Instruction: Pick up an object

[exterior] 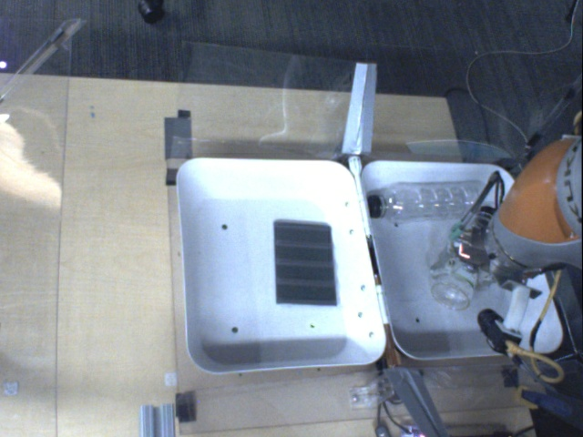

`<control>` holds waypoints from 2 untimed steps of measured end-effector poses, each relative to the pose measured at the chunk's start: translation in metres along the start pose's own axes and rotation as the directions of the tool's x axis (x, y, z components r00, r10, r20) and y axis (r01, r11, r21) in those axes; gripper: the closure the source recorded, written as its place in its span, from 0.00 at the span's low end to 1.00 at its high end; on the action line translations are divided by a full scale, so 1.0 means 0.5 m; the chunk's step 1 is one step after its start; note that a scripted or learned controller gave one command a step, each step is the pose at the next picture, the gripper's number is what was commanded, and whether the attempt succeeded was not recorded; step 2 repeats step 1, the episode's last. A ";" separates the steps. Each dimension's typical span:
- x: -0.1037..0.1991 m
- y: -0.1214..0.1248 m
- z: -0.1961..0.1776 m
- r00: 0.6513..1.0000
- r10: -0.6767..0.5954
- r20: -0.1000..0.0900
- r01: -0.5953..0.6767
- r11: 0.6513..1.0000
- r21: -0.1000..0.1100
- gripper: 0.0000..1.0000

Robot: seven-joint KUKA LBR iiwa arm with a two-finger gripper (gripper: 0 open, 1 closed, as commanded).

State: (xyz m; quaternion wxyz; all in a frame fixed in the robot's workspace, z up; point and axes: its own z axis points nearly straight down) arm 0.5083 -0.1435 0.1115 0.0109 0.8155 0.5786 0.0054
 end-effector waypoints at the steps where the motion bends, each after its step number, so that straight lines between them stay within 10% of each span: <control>1: -0.019 0.004 -0.107 0.992 -0.123 -0.002 0.123 0.992 0.016 1.00; 2: -0.019 0.004 -0.107 0.992 -0.123 -0.002 0.123 0.992 0.016 1.00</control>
